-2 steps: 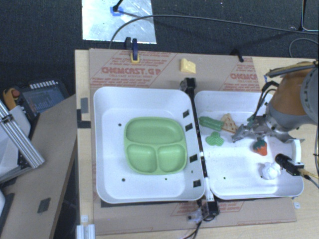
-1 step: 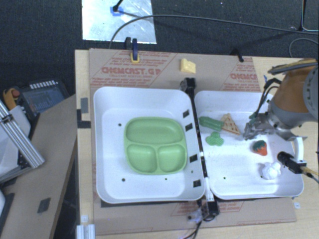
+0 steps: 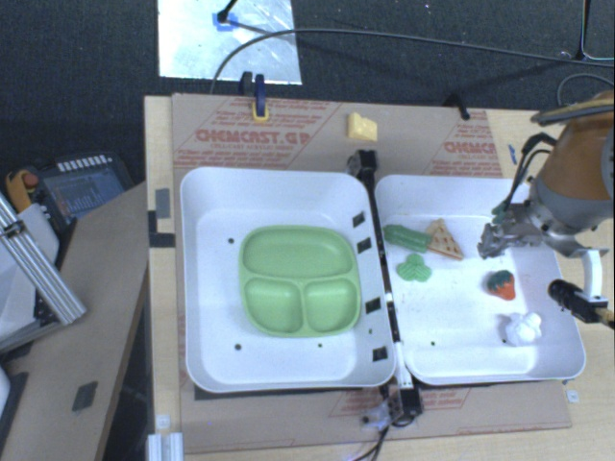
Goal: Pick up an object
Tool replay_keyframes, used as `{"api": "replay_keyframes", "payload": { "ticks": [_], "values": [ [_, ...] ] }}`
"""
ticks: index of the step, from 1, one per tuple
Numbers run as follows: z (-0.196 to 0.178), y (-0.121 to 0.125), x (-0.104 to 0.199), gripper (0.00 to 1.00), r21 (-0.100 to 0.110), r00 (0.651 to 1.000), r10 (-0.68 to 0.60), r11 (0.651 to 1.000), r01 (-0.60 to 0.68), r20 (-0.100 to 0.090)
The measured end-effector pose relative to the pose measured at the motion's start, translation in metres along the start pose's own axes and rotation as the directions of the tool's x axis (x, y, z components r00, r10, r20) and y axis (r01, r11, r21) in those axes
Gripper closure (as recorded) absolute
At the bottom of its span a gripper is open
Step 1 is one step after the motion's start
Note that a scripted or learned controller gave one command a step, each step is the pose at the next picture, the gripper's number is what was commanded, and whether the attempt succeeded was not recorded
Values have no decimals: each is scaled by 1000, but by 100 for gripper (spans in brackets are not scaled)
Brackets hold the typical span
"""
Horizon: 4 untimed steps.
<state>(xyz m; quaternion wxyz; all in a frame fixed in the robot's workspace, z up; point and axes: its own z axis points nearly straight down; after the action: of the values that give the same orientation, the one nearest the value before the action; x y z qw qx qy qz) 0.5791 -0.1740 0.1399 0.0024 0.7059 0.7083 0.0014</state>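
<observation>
Looking from the left, some grey gear (image 3: 82, 188) sits at the edge, cut off and too dim to name. A shiny metal bar (image 3: 38, 267) lies slanted near it.

Next comes the left bin (image 3: 207, 200). It holds a green plate (image 3: 298, 281) with three dips in it.

A row of black clips (image 3: 370, 277) runs between the two bins. A small yellow block (image 3: 362, 127) lies on the brown board (image 3: 288, 133) behind the bins.

The right bin (image 3: 557, 358) holds five things to pick from. A green pickle shape (image 3: 407, 237) lies at its left, touching a tan wedge (image 3: 444, 242). A small green leafy bit (image 3: 415, 269) sits just below them. A red berry with a green top (image 3: 501, 284) lies further right, and a white lumpy thing (image 3: 522, 329) sits near the front right; what it is cannot be told.

The arm (image 3: 577, 176) comes in at the right and is partly cut off. Its tool (image 3: 498, 236) hangs over the bin, just above the red berry and beside the wedge. The tool is dark and blurry, so it cannot be told how it stands.

The surface (image 3: 159, 113) rests on dark carpet (image 3: 77, 56). A silver sheet (image 3: 229, 25) lies on the carpet at the back, with black cables (image 3: 404, 38) running across.
</observation>
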Motion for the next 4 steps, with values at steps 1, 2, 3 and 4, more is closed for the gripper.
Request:
{"api": "replay_keyframes", "payload": {
  "ticks": [1,2,3,4],
  "values": [
    [-62,-4,3,100,-2,1000,-1,1000,1,0],
    [-66,-3,3,100,2,1000,-1,1000,1,0],
    [-79,1,60,100,2,1000,-7,1000,7,-3],
    [-90,9,112,100,2,1000,-6,1000,6,-2]
  ]
}}
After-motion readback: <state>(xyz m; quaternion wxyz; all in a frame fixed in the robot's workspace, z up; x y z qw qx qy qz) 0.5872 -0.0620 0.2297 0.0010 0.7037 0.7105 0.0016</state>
